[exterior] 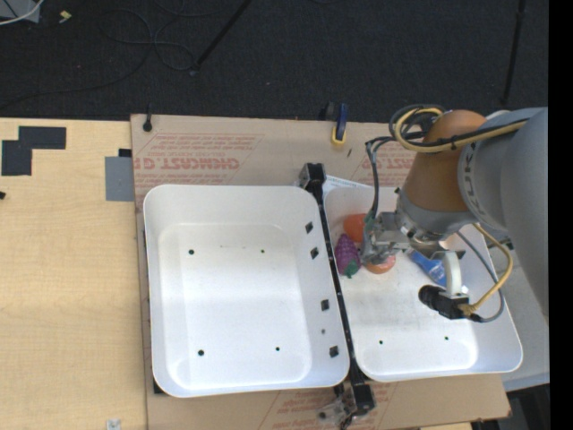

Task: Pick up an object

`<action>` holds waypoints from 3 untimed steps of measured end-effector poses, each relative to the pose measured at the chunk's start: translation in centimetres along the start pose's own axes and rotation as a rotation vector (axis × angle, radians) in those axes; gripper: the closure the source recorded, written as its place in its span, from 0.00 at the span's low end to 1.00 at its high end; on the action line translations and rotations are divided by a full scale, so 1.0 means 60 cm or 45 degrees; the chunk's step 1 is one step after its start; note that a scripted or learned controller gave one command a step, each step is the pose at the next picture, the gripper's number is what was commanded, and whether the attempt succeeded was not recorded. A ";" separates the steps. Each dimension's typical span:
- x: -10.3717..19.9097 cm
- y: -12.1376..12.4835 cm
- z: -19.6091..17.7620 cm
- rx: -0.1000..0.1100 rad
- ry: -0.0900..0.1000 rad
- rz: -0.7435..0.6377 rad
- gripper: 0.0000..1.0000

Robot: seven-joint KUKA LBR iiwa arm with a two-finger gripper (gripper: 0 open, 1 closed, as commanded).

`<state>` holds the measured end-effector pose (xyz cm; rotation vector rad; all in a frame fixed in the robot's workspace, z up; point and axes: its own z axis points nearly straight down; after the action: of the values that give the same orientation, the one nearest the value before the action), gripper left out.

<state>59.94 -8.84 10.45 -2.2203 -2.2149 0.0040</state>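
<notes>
- Four small things in the right bin, bunched toward its left wall: purple piece, orange piece, red piece, blue piece.
- Gripper down among them, just above the red piece; impossible to tell how wide.
- Looks like none gripped or lifted yet.
- Left to do: close on one, raise it clear.

We list open white floor across the left bin and in the near half of the right bin, both open from above. Obstacles crowd the right bin's far part: a purple object just beside the shared wall, an orange object behind it, a blue object further right, and the gripper hanging among them. Black clips line the meeting rims.
</notes>
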 end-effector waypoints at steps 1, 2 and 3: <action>-0.007 0.019 -0.093 -0.010 -0.003 -0.003 1.00; -0.036 -0.001 0.033 -0.004 -0.002 0.000 1.00; -0.030 0.017 -0.075 -0.010 -0.003 -0.005 1.00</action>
<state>60.96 -10.66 14.96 -2.2213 -2.2243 -0.0026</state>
